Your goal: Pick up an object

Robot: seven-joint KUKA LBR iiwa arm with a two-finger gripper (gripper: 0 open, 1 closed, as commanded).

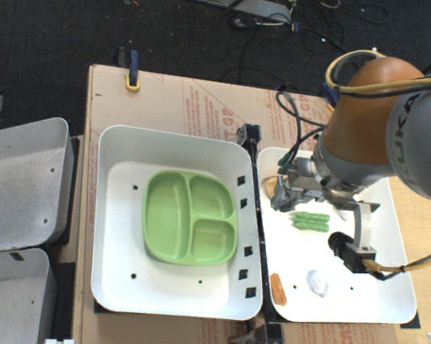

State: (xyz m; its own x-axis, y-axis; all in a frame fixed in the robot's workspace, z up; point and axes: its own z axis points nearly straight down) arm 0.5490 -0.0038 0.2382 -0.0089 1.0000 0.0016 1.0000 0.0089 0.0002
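We saw the gripper (pixel 285 190) low over the right bin (pixel 386 305), near its left wall — whether it was open or closed we could not tell. A green bean pod (pixel 310 220) lay just beside it, an orange piece (pixel 277 289) and a white lump (pixel 317 282) farther toward the front. The left bin (pixel 110 271) held a green divided plate (pixel 191 218).

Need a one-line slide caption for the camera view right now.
KUKA arm's claw hangs over the right bin near a green pea pod, a carrot and a white scrap; left bin holds a green divided plate.
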